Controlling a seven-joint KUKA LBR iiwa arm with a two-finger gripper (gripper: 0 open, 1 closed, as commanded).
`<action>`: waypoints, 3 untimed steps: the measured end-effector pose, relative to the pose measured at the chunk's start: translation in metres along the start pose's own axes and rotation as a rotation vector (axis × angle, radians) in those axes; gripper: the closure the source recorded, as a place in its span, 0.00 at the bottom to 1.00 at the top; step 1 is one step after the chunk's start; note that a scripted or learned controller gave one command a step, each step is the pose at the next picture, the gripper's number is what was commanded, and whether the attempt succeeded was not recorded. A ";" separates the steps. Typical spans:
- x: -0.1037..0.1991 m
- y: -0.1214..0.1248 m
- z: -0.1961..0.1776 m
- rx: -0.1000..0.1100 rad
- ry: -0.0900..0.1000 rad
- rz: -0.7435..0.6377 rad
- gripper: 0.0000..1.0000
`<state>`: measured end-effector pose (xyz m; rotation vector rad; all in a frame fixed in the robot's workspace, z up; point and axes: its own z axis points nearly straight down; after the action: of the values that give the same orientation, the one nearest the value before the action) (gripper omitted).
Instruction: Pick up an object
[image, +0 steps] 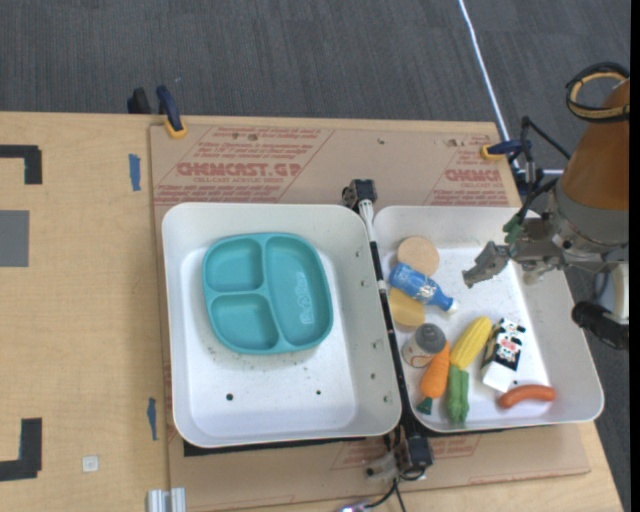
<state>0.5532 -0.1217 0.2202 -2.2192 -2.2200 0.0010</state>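
Two white bins sat side by side on the bench, the left bin (190, 300) and the right bin (575, 350), meeting along a dark seam in the middle. Left one just had a teal divided plate (268, 292) parked near its center, three compartments, nothing in them as far as I could see.

All the pickable stuff was in the right bin. Near its back-left corner was a tan round disc (418, 253), and just in front of that a blue bottle (419, 285) lay on its side, overlapping a second pale yellow disc (406, 310) along the left wall. A small grey round thing (430, 337) sat a bit further toward the front. Then a yellow corn cob (471, 342) was tilted in the middle, with an orange carrot (435, 375) and a green veggie (457, 394) bunched by the front edge, pretty much touching each other. A black and white box (505, 355) was just beside the corn on the right, and a red-orange sausage (525, 396) lay near the front-right corner.

The gripper (487, 266) hung over the back half of the right bin, apart from the bottle and well back from the corn. Nothing was between its fingers, and honestly I couldn't tell how far apart they were from that angle.
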 end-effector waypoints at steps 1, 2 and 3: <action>0.021 -0.050 0.101 -0.003 -0.001 0.071 0.00; 0.021 -0.073 0.135 -0.003 -0.001 -0.200 0.00; 0.021 -0.071 0.124 -0.009 -0.003 -0.198 1.00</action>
<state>0.4817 -0.1005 0.0965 -1.9945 -2.4354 -0.0065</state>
